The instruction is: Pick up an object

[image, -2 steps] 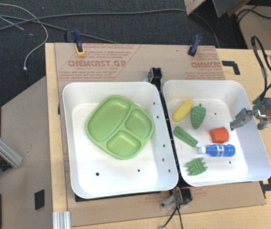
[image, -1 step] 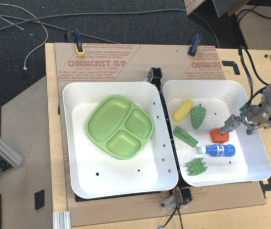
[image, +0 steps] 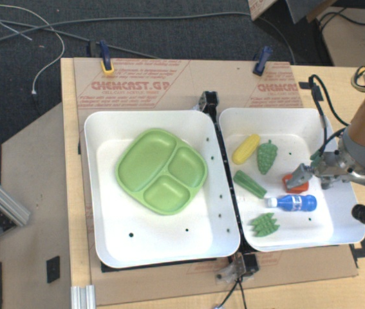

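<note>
The right bin [image: 298,122] holds a yellow corn cob [image: 245,148], a green bunch of grapes [image: 267,156], a long green vegetable [image: 250,184], a blue bottle with a white cap [image: 291,203], a green leafy piece [image: 264,224] and a small red object [image: 296,184]. My gripper [image: 312,171] is low over the bin's right side, directly above and touching or nearly touching the red object. Part of that object is hidden beneath it. The blue bottle lies just in front of the gripper.
A green divided plate [image: 161,170] lies in the left bin [image: 98,192]. A black divider clamp [image: 208,100] sits between the bins. Cables [image: 320,105] run along the right bin's far right corner. Cardboard covers the bench [image: 79,108].
</note>
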Controlling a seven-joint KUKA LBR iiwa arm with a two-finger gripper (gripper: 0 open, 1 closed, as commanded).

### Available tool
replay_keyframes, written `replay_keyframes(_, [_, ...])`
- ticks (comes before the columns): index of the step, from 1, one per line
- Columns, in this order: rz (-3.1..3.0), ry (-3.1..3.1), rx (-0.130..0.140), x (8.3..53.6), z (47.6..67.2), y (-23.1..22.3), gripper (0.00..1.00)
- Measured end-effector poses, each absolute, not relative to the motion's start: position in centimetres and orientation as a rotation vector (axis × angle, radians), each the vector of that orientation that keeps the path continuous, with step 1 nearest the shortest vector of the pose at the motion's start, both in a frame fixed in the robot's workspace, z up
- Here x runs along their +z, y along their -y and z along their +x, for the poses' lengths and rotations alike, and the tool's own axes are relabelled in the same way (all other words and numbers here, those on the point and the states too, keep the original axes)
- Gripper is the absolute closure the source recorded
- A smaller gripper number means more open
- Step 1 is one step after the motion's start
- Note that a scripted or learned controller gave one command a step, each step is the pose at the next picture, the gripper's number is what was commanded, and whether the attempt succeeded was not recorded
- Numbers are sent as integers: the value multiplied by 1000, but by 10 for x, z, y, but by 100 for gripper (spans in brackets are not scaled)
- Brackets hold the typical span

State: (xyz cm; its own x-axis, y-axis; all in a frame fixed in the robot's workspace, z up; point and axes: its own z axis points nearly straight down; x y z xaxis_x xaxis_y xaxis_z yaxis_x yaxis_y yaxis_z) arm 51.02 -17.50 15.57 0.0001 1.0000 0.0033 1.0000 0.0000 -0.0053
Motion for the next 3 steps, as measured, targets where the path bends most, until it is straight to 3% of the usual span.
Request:
replay_keyframes(1, [-2217, 2216, 3, 113, 512, 177, 0])
replay_keyframes(2, [-2221, 2220, -2, 126, 514, 177, 100])
replay_keyframes(3, [-2224, 2229, -6, 186, 519, 169, 100])
